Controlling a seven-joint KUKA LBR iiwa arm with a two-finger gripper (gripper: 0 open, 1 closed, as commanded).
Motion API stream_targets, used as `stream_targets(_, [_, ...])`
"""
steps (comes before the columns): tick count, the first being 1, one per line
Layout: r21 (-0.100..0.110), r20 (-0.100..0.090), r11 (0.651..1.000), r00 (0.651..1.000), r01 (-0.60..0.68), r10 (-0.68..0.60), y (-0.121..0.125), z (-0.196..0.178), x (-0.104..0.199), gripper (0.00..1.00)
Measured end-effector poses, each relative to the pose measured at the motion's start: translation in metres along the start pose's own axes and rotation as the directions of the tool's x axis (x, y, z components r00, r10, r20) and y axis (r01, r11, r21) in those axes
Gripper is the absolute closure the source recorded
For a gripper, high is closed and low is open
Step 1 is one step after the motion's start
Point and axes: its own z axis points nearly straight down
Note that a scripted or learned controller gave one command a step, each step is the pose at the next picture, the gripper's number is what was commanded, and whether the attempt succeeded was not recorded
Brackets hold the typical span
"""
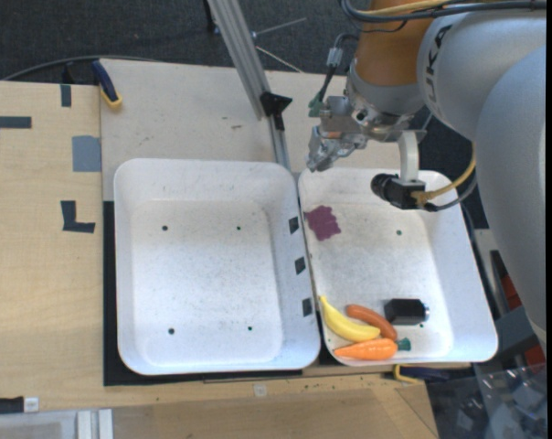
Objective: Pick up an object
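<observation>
In the right bin (459, 273) lie a purple flat piece (323, 221) near its far left, a yellow banana (345, 324), an orange carrot (371, 349), a smaller orange-red carrot (371, 317) and a black block (405, 311) along the near edge. My gripper (320, 158) hangs above the bin's far left corner, up and a little left of the purple piece. Nothing shows between its tips.
The left bin (130, 245) sits beside the right one, sharing a raised divider (299, 263). A slanted metal pole (249, 58) rises behind the bins. A black cable fitting (397, 190) hangs off the arm over the right bin's far side.
</observation>
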Motion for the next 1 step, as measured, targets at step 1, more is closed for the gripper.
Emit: stream_targets(1, [0.000, -0.001, 1.000, 1.000, 0.002, -0.002, -0.0026, 0.0040, 0.0560, 1.00])
